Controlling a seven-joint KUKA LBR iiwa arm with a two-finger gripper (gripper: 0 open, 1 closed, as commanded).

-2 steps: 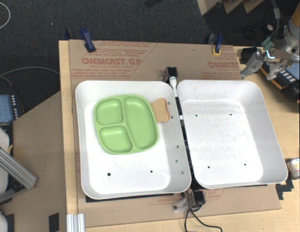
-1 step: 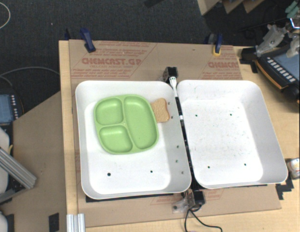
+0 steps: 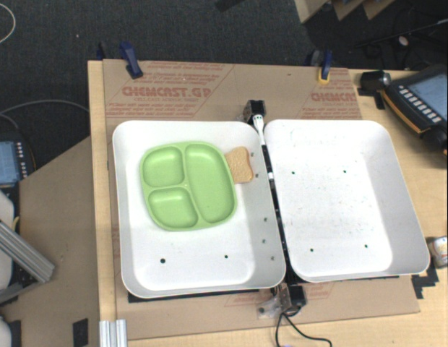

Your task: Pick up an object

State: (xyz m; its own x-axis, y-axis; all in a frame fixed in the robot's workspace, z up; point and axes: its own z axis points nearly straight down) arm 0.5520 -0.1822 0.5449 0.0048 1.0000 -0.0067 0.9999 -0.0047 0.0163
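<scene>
While the tan cracker-looking piece (image 3: 240,165) sits in the left bin (image 3: 137,266), touching the far right rim of the green divided plate (image 3: 186,186), the right bin (image 3: 339,194) just has dark specks. Both bins rest on a cardboard sheet (image 3: 166,85) clamped at the far edge, with dark carpet beyond. A screen device (image 3: 419,100) far right is cut off by the frame. Can't tell how the gripper stands, or where the cracker lies relative to it.
</scene>
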